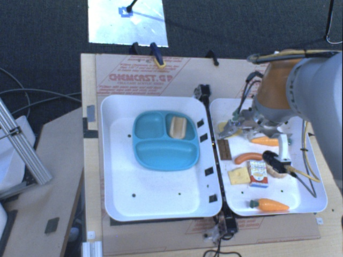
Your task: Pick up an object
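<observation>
Dark carpet surrounds the bench; my gripper (231, 126) hovers upper left in the right white bin (305, 194), finger state unclear, toy foods like the orange plastic carrot (270, 204) scattered within reach.

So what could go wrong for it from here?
The toys in the right bin lie close together: the sausage, cheese and small box nearly touch, so the gripper may nudge or catch two. It is also near the bin's inner wall, where it might bump the divider.
</observation>
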Robot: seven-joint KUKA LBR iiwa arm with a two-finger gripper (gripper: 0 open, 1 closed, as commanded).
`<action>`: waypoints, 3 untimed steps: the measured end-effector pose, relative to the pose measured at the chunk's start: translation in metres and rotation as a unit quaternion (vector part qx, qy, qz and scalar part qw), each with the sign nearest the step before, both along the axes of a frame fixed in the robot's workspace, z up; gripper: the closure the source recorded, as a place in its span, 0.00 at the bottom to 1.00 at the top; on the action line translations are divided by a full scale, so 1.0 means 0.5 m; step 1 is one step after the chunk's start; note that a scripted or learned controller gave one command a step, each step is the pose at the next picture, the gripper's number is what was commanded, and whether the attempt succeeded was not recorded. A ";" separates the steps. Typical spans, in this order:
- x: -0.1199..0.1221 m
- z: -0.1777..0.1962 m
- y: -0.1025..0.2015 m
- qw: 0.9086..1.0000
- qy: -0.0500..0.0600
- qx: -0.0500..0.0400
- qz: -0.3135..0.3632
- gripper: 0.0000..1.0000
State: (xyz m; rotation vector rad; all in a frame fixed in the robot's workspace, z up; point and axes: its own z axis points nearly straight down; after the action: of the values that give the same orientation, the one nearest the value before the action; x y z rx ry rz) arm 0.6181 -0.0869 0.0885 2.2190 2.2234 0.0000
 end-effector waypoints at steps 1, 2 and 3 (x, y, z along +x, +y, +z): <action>0.002 0.026 0.000 1.000 -0.002 0.000 0.000 1.00; 0.002 0.113 -0.001 1.000 -0.002 0.000 0.000 1.00; 0.004 0.200 0.000 1.000 -0.003 0.000 0.001 1.00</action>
State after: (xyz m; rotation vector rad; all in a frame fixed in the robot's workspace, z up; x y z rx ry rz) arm 0.6200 -0.0872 0.1885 2.2141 2.2233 0.0061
